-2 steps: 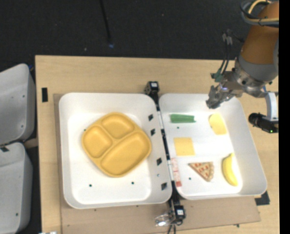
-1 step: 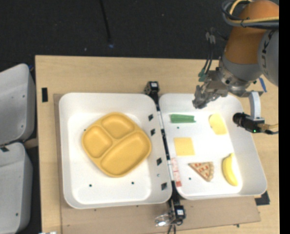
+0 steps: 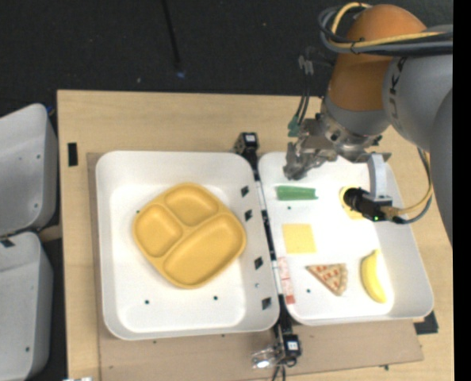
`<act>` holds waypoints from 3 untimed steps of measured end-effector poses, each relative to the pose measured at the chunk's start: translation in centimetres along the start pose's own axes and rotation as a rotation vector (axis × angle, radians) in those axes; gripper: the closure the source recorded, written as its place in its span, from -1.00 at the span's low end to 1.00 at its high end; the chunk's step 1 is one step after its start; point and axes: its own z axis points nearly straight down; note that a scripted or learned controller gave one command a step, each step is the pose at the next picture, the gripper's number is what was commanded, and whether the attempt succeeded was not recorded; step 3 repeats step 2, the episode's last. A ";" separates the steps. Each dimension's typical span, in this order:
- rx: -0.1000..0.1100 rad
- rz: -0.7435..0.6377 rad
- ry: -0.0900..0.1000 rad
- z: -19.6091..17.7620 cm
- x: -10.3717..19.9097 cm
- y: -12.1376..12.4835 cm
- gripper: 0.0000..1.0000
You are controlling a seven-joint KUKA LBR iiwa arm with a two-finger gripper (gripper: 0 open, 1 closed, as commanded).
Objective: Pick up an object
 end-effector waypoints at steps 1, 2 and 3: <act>-0.002 -0.001 0.000 -0.3 5.7 0.1 1.00; 0.000 0.000 0.000 0.2 11.4 -0.1 1.00; 0.000 0.000 0.000 0.2 11.4 -0.1 1.00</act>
